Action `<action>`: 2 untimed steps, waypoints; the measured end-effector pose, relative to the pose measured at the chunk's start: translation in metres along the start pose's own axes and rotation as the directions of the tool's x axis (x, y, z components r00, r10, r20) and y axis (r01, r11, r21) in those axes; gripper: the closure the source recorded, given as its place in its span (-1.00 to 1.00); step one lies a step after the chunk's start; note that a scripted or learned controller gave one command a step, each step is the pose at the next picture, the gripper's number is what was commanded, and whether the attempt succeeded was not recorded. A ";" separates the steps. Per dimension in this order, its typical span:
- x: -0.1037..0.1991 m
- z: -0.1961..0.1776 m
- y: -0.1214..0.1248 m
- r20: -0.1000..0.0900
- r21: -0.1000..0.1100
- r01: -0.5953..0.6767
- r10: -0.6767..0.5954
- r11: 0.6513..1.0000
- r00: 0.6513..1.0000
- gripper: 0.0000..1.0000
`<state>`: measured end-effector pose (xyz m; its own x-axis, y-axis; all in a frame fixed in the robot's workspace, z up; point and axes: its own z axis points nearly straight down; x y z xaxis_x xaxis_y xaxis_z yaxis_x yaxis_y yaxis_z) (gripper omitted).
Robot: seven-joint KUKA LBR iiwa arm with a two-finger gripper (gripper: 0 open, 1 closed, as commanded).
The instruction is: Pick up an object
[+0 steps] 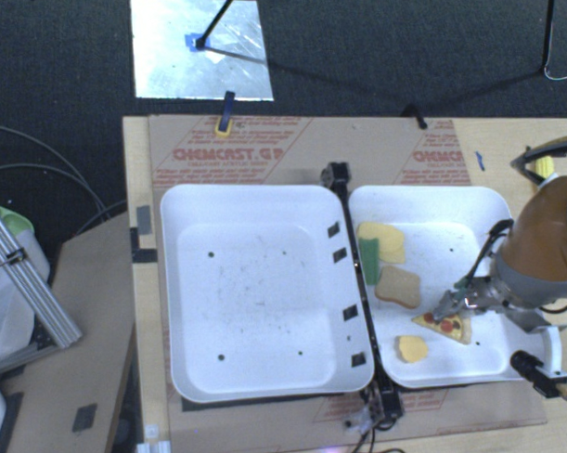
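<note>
Two shallow white plastic bins with rounded corners sit side by side on a flat sheet of brown cardboard (290, 142) printed with red lettering. The left bin (258, 287) has a smooth floor, lightly speckled with dark marks. The right bin (431, 206) holds the toy food: a yellow sponge with a green scouring edge (379, 245) near the divider, a tan slice of bread (398, 287) with soft rounded corners just below it, a small yellow wedge like a piece of cheese (412, 349) near the front wall, and a pizza slice (451, 326), triangular, with a pale crust and red spots. The arm, grey with a glossy orange band (544, 235), reaches in from the right, and its metal gripper (446, 308) sits low over the pizza slice, its tip right at the slice's upper edge; whether the fingers are spread or closed cannot be told from here, nor whether they touch the slice. Black clips line the seam between the bins. A crinkled, shiny foil-like square (203, 47) lies on the dark carpet beyond the bench.
</note>
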<state>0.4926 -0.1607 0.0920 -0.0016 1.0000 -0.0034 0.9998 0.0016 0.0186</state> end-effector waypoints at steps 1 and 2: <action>0.002 0.000 0.000 -0.002 0.000 0.001 -0.001 1.000 1.000 -1.00; 0.023 0.002 -0.001 0.009 -0.002 0.000 0.000 1.000 1.000 -1.00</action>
<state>0.4915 -0.1377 0.0895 -0.0018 0.9999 -0.0128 0.9998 0.0020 0.0203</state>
